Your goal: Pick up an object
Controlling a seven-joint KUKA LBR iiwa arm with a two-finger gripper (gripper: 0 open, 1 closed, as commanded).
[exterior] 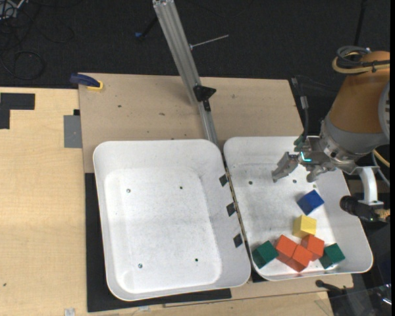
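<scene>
Claw [296,166] hangs open with nothing in it, just above the blue block [311,201] in the right bin [263,151]. It looks like the reaching step. Next it should drop down over the block and squeeze.

Arm [362,104] cut off at right edge

Even overhead light, soft shadows, slightly grainy
</scene>
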